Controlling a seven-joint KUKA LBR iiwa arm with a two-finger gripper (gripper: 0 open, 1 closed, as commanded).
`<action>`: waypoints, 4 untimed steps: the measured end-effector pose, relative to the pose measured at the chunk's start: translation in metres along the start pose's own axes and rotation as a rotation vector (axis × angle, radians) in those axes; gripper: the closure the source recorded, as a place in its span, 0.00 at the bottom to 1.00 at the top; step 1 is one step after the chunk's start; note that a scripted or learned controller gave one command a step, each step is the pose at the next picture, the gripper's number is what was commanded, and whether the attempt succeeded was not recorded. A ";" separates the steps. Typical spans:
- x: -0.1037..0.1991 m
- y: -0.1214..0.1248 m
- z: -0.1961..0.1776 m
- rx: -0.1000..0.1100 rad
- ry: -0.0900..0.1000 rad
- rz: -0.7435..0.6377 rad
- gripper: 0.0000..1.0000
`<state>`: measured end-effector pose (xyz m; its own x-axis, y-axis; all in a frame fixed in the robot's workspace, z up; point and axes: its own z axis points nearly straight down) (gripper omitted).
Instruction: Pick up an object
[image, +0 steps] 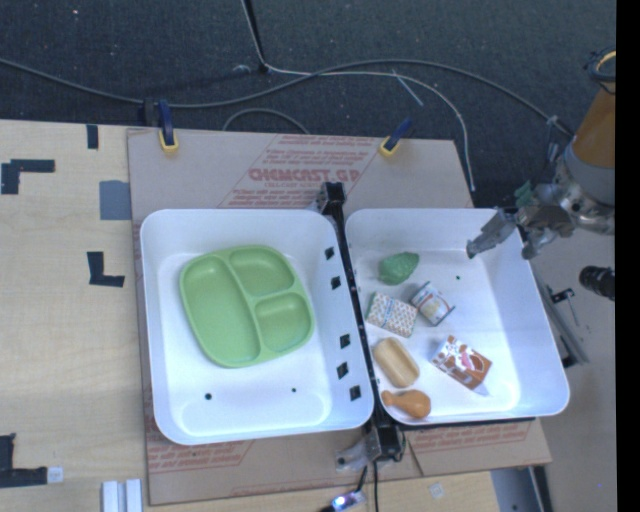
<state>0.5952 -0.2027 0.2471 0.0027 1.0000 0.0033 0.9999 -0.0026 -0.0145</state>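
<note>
The right bin (520, 300) holds several small items: a green lump (399, 267), a small can (432, 303), a patterned packet (392, 314), a tan bread-like piece (396, 361), an orange drumstick shape (408, 403) and a red and white packet (462, 363). My gripper (508, 236) hangs over the bin's upper right corner, above and to the right of all of them. Its fingers are spread open with nothing between them.
The left bin (180, 400) holds a green divided plate (246, 305). A black divider (345, 300) runs between the bins. Cables (300, 75) trail across the dark floor behind the bench, and two clamps (166, 128) grip the cardboard's far edge.
</note>
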 end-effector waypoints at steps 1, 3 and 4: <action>0.001 0.002 -0.007 -0.011 -0.003 -0.004 0.00; -0.003 -0.010 0.115 -0.005 -0.003 -0.003 0.00; -0.005 -0.006 0.138 -0.024 -0.009 -0.003 0.00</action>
<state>0.5871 -0.2075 0.1090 -0.0001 1.0000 -0.0053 1.0000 0.0002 0.0092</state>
